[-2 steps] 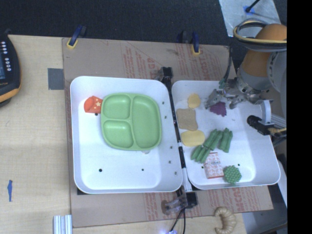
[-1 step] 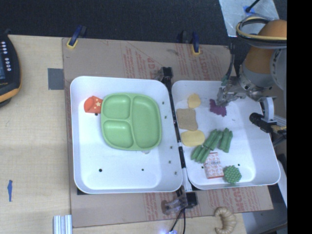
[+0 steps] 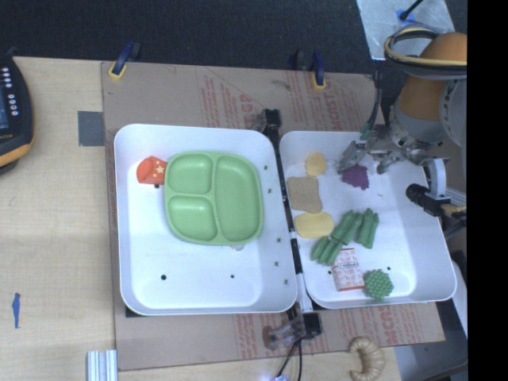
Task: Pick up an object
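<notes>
Gripper hovers low over the purple piece in the right bin, fingers spread apart, lined up to straddle it.

Both bins, the left bin and the right bin, look like smooth, slightly glossy white plastic. The green divided plate is matt plastic. Under them lies a sheet of brown cardboard on a pale wood-grain bench. The gripper looks like bare grey metal.
</notes>
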Controlling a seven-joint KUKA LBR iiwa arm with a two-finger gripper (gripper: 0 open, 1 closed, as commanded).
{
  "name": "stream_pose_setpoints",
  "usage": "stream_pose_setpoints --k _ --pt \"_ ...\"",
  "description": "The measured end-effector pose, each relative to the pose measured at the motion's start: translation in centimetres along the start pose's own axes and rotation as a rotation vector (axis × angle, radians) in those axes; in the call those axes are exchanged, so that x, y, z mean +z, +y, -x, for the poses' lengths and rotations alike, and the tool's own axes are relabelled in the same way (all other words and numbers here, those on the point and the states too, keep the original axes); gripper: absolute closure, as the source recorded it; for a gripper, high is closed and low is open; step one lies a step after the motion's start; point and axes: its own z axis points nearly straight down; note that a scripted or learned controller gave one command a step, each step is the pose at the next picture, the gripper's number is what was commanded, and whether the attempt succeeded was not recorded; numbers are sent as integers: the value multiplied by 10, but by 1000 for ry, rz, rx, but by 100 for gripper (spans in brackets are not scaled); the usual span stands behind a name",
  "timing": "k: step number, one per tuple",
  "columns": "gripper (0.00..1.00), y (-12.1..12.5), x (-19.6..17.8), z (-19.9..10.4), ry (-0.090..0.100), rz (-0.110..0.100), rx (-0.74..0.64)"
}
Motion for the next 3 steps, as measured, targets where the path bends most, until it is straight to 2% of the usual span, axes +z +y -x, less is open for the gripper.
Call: stream_pose_setpoints --k 1,2,3 --pt "0 -1 12 -1 1 -1 2" --pt "100 0 0 0 0 -1 0" --pt "0 -1 1 0 0 -2 0"
